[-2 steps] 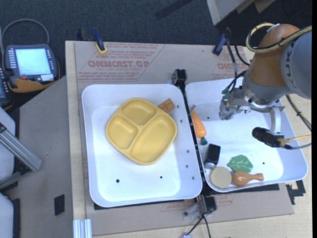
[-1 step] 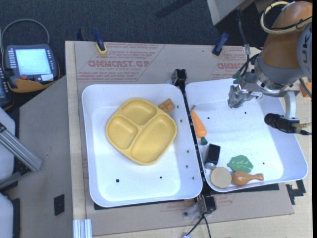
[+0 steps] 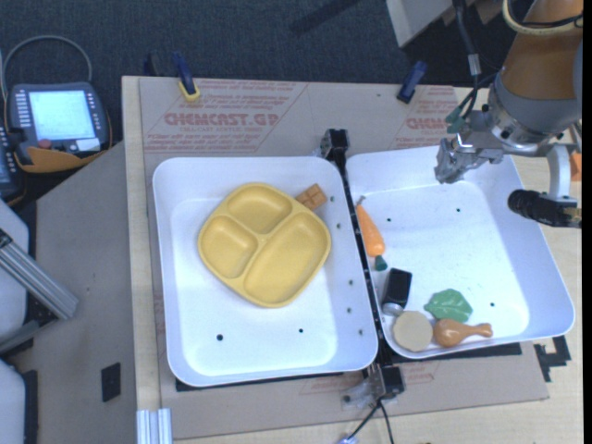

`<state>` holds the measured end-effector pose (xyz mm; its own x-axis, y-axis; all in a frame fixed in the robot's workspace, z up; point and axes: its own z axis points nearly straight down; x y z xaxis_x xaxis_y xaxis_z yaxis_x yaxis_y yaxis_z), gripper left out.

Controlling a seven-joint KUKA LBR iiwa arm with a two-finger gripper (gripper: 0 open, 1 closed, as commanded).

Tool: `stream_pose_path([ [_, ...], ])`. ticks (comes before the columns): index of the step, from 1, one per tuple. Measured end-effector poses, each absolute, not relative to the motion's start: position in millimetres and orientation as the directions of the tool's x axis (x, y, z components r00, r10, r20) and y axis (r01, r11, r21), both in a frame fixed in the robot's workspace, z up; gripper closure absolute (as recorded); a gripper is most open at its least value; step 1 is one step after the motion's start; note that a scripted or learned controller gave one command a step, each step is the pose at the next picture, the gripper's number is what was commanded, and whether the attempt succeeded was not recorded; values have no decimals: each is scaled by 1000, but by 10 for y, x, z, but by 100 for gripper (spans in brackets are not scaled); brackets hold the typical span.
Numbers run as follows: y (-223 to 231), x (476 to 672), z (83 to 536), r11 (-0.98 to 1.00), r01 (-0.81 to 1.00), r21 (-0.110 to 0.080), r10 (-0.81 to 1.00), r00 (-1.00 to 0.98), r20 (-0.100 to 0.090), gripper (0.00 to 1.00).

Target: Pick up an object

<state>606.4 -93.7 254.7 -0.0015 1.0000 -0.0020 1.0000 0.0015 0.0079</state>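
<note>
My gripper [image 3: 450,167] hangs over the far edge of the right bin [image 3: 518,248], with nothing visible between its fingers. In that bin an orange carrot [image 3: 370,232] lies along the left wall. Below it sits a small black block [image 3: 398,288]. Near the front edge lie a beige round piece [image 3: 413,330], a green leaf-shaped piece [image 3: 449,302] and a brown drumstick [image 3: 460,332]. All of these are well to the left of and nearer than the gripper.
The left bin [image 3: 185,331] holds a yellow divided plate [image 3: 265,243] with a small brown waffle-like piece [image 3: 311,196] at its far right rim. A black clip [image 3: 335,143] sits at the divider between the bins. A pendant with a screen [image 3: 57,118] lies off the bench at left.
</note>
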Motion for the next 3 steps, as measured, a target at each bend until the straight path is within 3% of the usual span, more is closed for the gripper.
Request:
stream_pose_path([
  [1,-482,5890,2388,5,1000,-3,1000,-5,3,100],
  [3,588,5465,2446,6,1000,-4,1000,-6,3,100],
])
